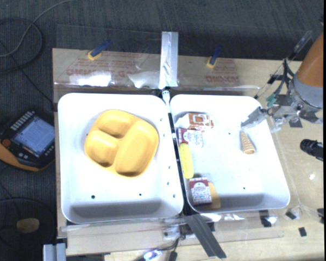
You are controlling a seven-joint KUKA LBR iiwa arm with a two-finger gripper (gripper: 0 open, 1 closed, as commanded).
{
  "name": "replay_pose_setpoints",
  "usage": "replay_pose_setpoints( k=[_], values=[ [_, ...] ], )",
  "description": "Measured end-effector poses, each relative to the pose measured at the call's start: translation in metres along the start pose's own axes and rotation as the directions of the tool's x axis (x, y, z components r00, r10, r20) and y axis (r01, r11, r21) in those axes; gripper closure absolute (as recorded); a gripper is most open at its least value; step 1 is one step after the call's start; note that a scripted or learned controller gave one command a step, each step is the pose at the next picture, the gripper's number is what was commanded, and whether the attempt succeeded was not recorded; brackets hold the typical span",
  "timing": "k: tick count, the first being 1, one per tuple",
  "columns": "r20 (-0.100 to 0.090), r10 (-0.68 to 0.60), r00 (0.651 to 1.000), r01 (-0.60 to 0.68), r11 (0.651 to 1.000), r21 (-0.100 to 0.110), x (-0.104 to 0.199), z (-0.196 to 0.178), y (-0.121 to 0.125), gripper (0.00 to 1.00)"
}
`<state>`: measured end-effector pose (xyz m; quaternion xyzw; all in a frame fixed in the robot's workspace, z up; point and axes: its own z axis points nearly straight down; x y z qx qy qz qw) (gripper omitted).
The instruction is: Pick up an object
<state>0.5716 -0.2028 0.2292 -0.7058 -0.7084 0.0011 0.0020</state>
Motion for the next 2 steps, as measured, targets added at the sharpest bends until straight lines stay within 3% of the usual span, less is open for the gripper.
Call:
replay_pose_setpoints(
  k=[1, 2],
  values=[
    [0.000, -0.164, 0.987, 0.164, 0.987, 0.001, 0.063, 0.095, 0.023, 0.00],
    [0.009, -0.226, 0.974, 0.226, 0.974, -0.016, 0.062, 0.133, 0.077, 0.00]
  ],
)
